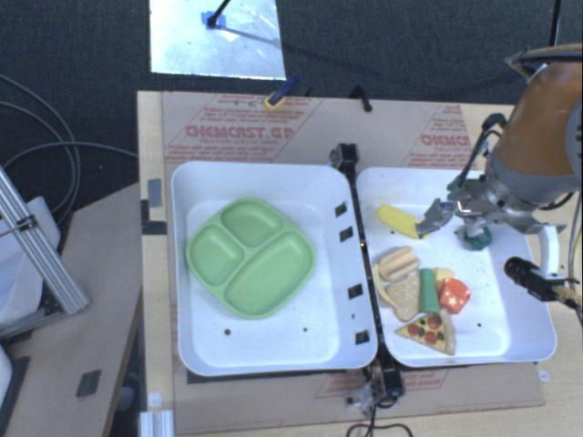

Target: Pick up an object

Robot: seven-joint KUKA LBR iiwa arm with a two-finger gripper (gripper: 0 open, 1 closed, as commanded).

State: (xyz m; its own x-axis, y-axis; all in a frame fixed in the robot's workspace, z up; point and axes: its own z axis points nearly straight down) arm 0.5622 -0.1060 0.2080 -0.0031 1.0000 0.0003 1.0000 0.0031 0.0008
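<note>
The right bin holds several toy foods. A yellow corn piece lies at its upper left. Below it are a hot dog, a tan bread slice, a green stick, a red piece and a pizza slice. My gripper hangs low over the upper part of this bin, its tip just right of the corn and almost touching it. A small teal object sits under the wrist, partly hidden. I see nothing held.
The left bin carries a green divided plate. A black divider with clips runs between the bins. The arm's orange band looms over the right bin's far corner, and a black fitting juts over its right rim.
</note>
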